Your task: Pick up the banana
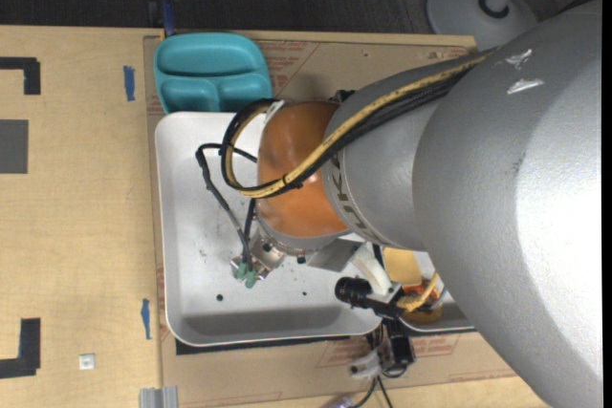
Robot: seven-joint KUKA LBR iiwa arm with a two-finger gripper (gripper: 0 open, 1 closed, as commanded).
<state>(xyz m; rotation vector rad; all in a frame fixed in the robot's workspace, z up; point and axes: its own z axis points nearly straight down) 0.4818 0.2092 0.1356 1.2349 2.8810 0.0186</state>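
Note:
My grey arm fills the right side of the view, and its orange band (296,172) hangs over the left white bin (186,234). The wrist covers the gripper beneath it. A small metal piece with green tips (249,272) pokes out at the wrist's lower left, just above the bin floor. A yellow and orange thing (421,287) peeks out from under the arm in the right bin (449,325). It may be the banana, but too little of it shows to tell.
A teal plastic tray (212,72) lies at the left bin's far edge. Black cables (218,177) loop off the wrist over the bin. A black fitting (356,293) sits at the divide between the bins. Cardboard-coloured bench (76,205) lies to the left.

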